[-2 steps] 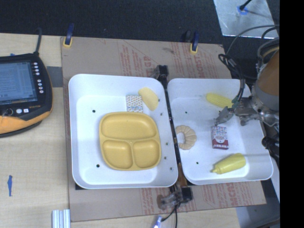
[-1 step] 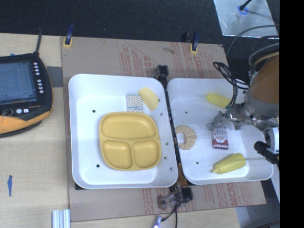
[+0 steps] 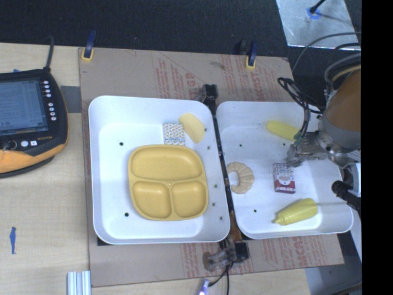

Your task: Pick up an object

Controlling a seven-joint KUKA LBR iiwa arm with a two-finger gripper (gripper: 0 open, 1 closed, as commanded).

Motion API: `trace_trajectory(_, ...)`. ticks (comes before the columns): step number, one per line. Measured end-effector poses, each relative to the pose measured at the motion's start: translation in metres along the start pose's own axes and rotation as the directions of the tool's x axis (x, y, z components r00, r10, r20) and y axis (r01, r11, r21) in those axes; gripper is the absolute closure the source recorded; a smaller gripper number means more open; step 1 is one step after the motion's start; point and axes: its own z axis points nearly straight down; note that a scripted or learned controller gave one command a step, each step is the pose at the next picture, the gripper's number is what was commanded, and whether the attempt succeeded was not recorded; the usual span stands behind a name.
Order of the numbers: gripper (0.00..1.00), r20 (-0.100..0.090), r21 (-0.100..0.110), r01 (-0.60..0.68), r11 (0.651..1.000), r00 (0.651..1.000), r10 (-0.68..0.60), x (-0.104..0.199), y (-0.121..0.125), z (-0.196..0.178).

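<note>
The red packet [image 3: 284, 178] lies near the middle of the right bin [image 3: 258, 226], and my pincer [image 3: 296, 154] hangs just above its top edge; I cannot tell how it is set. I judge this the approach step: next comes a short descent. The yellow bottle [image 3: 296, 211] near the front rim and the banana [image 3: 281, 129] toward the back leave room.

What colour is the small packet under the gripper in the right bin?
Red and white, the small packet in the camera view, just below the gripper.
</note>
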Motion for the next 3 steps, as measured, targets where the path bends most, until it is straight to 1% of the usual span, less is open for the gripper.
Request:
trace_trajectory(1,0.00,0.000,0.000,0.001,1.000,1.000,-0.001,0.000,0.000,0.000)
trace_trajectory(2,0.00,-0.002,-0.001,-0.004,1.000,1.000,0.004,0.011,-0.004,0.031)
trace_trajectory(3,1.00,0.000,0.000,0.000,1.000,1.000,0.000,0.010,-0.004,0.021)
